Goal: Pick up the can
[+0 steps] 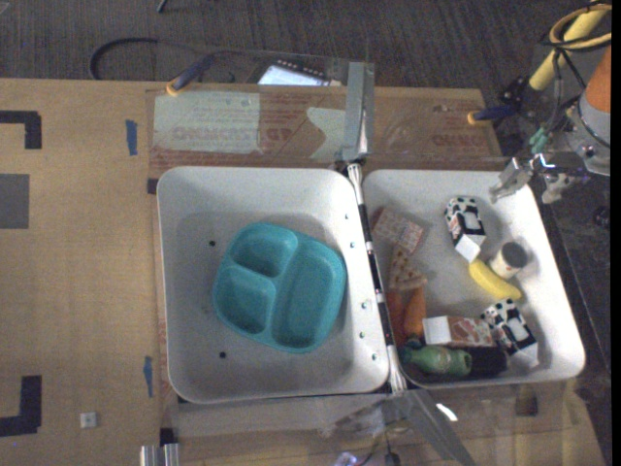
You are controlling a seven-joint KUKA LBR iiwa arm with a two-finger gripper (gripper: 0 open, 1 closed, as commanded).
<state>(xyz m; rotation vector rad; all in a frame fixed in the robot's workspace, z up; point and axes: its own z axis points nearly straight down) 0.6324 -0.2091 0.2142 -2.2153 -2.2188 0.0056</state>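
Overhead, hand (532,175) seen poised at right bin's (568,304) upper-right rim, fingers spread, nothing pinched. Can (508,258) seen upright below hand, inside bin, touching banana (493,281). Teal divided plate (279,286) seen far left of hand.

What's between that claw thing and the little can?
Bare white bin floor separates the gripper from the can in the camera view.

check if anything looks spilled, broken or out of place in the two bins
Nothing looks spilled or broken. The right bin is a loose jumble: green bottle on its side, banana beside the can. The teal tray sits askew in the left bin.
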